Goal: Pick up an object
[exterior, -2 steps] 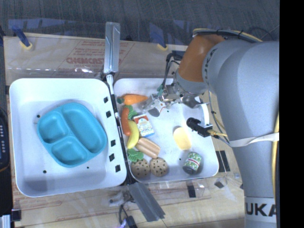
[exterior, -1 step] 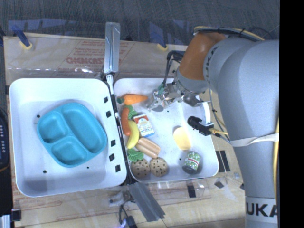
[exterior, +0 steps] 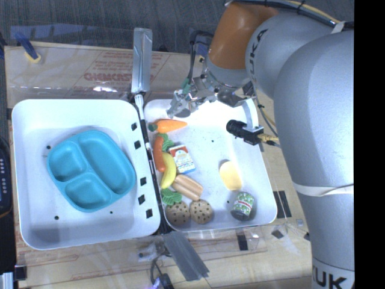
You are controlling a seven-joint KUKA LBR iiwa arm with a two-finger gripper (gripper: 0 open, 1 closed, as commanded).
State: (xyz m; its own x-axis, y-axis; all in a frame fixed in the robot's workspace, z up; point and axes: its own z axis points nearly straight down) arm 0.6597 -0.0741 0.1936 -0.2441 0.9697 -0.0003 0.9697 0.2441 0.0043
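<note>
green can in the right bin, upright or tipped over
Tipped: the green can lies on its side on the right bin floor, label facing up.

Light: bright overhead, my right bin glares white.
Shadow: soft under the blue tray.
Focus: slightly soft.

The bulky, smooth, light-grey rounded arm fills the right side of the frame, its casing glossy with soft highlights. Dark letters "UK" show on the shell at the lower right, and more dark lettering runs along the curved segment at the upper centre. A broad orange band wraps the arm above the wrist. Thin black and yellow cables run over the top of the casing — one trails past a small black cylindrical fitting. The metallic grey two-finger gripper sits at upper centre.
</note>
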